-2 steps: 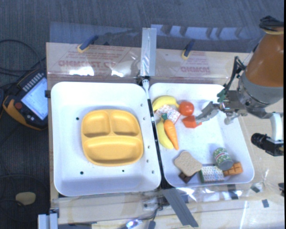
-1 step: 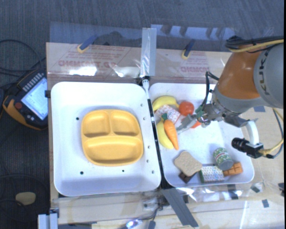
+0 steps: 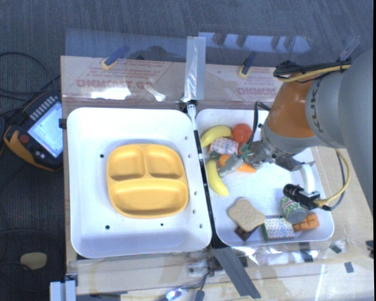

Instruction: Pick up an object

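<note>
Down in the right bin [image 3: 319, 227], the gripper [image 3: 245, 157] is seen low over a small heap of toy food. From the bin's middle, that heap is found at about ten o'clock, near the wall shared with the left bin [image 3: 81, 168].

Whether the gripper is wide or narrow cannot be told, since its tip is lost among the food and partly covered by the wrist.

Right at the tip, a small orange piece [image 3: 226, 161], maybe a carrot, is seen, and it is judged to be the thing most likely to be picked. It is touched or nearly touched by the tip; which one cannot be told. From the gripper it lies at nine o'clock, just beside it.

A wrapped packet [image 3: 224, 145] is found at eleven o'clock from the gripper, and a red tomato [image 3: 241, 132] at twelve o'clock. Two bananas are seen further left. One banana [image 3: 214, 134] is curved along the top, and the other banana [image 3: 215, 177] is laid with its long side running from twelve to six o'clock, against the bin wall.

A slice of bread [image 3: 245, 214] is set well apart at six o'clock. A yellow tray [image 3: 148, 179] is held in the left bin.

A small push towards nine o'clock is judged to be needed.
</note>
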Robot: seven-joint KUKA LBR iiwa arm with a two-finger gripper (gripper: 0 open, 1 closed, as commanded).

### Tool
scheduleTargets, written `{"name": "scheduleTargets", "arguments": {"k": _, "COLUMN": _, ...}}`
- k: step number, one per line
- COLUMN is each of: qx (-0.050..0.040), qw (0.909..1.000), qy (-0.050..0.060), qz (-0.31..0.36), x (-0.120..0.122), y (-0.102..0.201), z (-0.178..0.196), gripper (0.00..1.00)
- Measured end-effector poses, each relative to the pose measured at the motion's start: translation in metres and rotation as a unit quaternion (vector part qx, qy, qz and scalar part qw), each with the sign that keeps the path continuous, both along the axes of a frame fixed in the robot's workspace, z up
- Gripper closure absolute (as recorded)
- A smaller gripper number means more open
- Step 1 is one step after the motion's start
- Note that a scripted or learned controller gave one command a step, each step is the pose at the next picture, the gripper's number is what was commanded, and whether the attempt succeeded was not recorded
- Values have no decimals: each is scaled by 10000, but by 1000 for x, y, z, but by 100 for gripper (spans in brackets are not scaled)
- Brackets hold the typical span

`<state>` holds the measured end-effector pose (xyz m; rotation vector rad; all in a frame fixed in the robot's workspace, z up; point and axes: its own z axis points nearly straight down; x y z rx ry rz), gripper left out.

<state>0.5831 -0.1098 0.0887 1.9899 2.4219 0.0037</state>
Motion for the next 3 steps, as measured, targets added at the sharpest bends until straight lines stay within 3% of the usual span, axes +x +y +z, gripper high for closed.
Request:
{"name": "scheduleTargets", "arguments": {"k": 1, "qx": 11, "qw": 9982, "qy": 68, "qz": -603, "x": 56, "y": -5, "z": -2, "gripper": 0}}
{"name": "scheduleTargets", "arguments": {"k": 2, "qx": 16, "qw": 9981, "qy": 155, "qz": -590, "x": 53, "y": -5, "z": 4, "gripper": 100}}
{"name": "scheduleTargets", "arguments": {"k": 3, "qx": -13, "qw": 9907, "qy": -14, "qz": 1364, "x": 50, "y": -12, "z": 1, "gripper": 100}}
